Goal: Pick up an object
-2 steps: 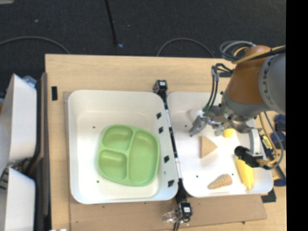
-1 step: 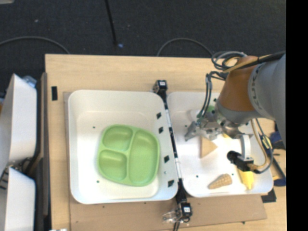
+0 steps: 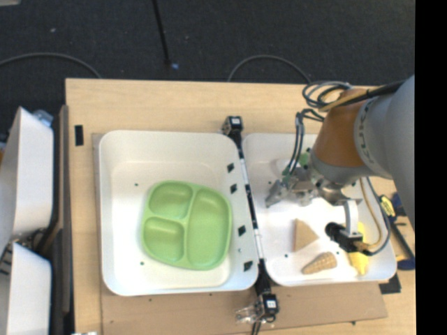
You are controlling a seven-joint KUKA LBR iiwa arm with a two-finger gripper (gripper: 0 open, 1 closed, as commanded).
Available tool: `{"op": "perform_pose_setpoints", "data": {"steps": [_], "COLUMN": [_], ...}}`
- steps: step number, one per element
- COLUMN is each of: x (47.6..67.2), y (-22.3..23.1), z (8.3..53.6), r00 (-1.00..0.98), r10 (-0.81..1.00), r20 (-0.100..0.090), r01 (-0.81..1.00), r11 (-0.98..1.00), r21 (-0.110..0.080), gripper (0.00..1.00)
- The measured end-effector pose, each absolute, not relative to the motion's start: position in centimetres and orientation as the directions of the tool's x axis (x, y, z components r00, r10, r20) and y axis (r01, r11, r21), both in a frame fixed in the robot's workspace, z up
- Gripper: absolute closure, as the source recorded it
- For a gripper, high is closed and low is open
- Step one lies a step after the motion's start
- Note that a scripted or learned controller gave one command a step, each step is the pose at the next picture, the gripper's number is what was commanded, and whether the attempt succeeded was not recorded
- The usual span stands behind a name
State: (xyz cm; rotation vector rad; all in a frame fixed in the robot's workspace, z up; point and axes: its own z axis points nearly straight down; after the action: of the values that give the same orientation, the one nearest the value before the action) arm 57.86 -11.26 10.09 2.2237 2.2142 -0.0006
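Two white bins on the counter [image 3: 84,187], seen from above.
Left bin [image 3: 119,152]: green divided plate [image 3: 187,225]. Right bin [image 3: 279,271]: arm [image 3: 363,131], pincer [image 3: 283,190], tan wedge [image 3: 303,235], cone [image 3: 319,262].

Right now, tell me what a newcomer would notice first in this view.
The green tray stands out first, lying flat in the left bin with three compartments. Next comes the arm, grey with an orange band, reaching over the right bin with its gripper low near that bin's left side. Below it lie a tan wedge, a cone and something yellow.
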Motion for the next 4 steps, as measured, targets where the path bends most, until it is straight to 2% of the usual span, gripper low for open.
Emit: {"op": "perform_pose_setpoints", "data": {"steps": [1,2,3,4], "x": [57.9,57.2,58.1,58.2], "y": [-11.3,-12.0,-12.1,-12.2], "z": [11.2,17.0,23.1,26.5], "r00": [0.010,0.005,-0.002,-0.003], "r10": [1.000,1.000,1.000,1.000], "r20": [-0.002,-0.001,-0.002,-0.001], "r01": [1.000,1.000,1.000,1.000], "r11": [-0.010,-0.005,0.002,0.003], "r21": [0.004,0.005,0.007,0.005], "gripper": [1.00,1.00,1.00,1.00]}}
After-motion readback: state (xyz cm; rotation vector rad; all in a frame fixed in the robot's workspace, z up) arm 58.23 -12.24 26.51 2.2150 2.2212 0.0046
